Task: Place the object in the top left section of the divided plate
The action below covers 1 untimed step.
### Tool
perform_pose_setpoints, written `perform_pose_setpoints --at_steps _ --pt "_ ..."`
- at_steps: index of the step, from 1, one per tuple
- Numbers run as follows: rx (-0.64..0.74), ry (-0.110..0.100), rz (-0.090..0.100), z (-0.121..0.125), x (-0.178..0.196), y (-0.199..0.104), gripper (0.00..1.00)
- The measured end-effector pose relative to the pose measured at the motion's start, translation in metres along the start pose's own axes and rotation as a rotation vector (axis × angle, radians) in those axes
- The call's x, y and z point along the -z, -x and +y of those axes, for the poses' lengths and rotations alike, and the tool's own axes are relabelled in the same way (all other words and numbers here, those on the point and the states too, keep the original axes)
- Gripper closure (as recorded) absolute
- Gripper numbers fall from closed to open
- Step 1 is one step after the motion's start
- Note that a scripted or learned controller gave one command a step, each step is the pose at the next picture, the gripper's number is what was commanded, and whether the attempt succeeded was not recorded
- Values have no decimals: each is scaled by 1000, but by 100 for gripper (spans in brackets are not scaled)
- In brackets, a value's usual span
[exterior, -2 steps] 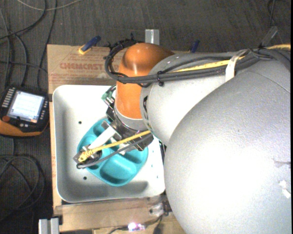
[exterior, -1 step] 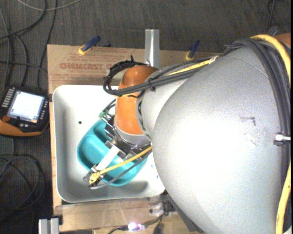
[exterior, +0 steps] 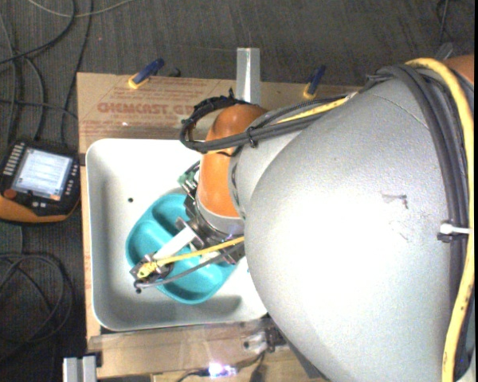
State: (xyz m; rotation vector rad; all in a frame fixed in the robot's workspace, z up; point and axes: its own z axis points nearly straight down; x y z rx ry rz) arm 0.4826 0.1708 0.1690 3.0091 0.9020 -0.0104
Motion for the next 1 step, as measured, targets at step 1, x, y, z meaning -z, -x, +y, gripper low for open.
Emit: perform_pose_setpoints --at_steps 1 --pt "0 0 0 0 0 0 0"
